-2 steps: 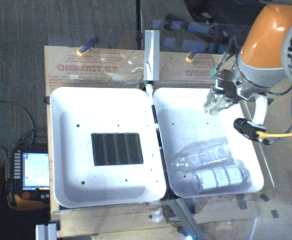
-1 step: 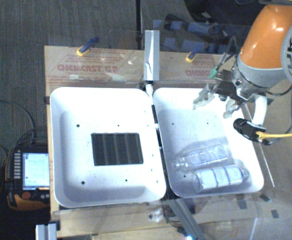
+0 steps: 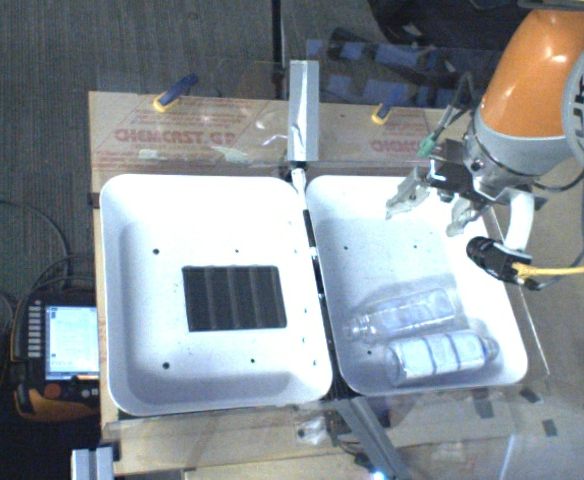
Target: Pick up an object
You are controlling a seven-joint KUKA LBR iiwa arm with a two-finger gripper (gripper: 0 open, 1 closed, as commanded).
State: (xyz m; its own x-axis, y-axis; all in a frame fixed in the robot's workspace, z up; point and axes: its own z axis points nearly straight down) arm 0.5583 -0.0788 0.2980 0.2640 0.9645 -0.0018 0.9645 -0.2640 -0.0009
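1. Two clear plastic bottles (image 3: 422, 330) lie side by side in the near part of the right bin (image 3: 367, 228).
2. The gripper (image 3: 434, 206) hovers over that bin's far side, fingers apart, holding nothing, well apart from the bottles.
3. A dark ridged block (image 3: 234, 297) lies in the left bin (image 3: 142, 218).

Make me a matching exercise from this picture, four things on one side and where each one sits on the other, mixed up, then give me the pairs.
Things:
1. dark ribbed panel
2. two clear plastic bottles
3. gripper
4. handheld screen unit

Places:
A. above the far part of the right bin
B. lying in the near part of the right bin
C. outside the bins, at the view's left edge
D. flat in the middle of the left bin

Pairs: 1-D, 2-B, 3-A, 4-C
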